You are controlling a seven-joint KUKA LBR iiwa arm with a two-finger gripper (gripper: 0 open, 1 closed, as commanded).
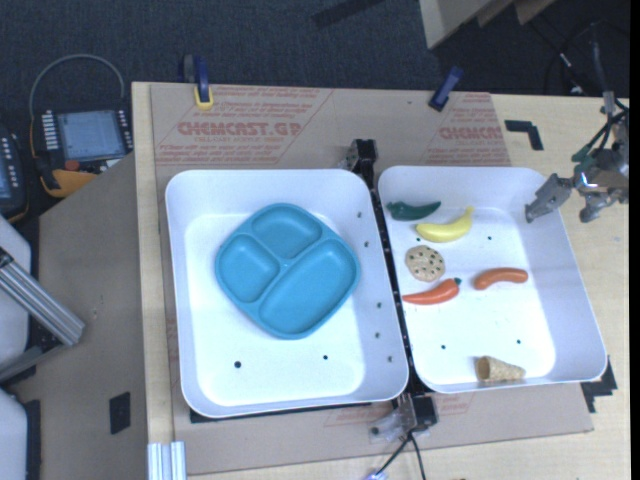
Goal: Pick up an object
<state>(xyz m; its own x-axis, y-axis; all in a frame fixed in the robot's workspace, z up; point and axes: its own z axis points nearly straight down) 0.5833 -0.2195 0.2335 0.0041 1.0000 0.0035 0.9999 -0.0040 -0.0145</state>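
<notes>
Where the counter [150,268] begins at the left, a small screen device [88,133] lies just off its edge; on the counter two white bins sit side by side, touching along their inner walls; the left bin [200,368] holds a blue divided plate [287,268], lying flat near its middle; the right bin [560,298] holds the small toy foods; a dark green pepper [412,209] lies near the top, a yellow banana [446,228] just beside and below it, a round cookie [425,262] under that, an orange carrot [432,292] lower still, a reddish sausage [499,279] to the right, and a tan cone-shaped piece [498,370] near the bottom wall; the gripper [563,200] hangs over the bin's upper right rim, well apart from every food; its fingers [540,200] are spread, with nothing between them.
</notes>
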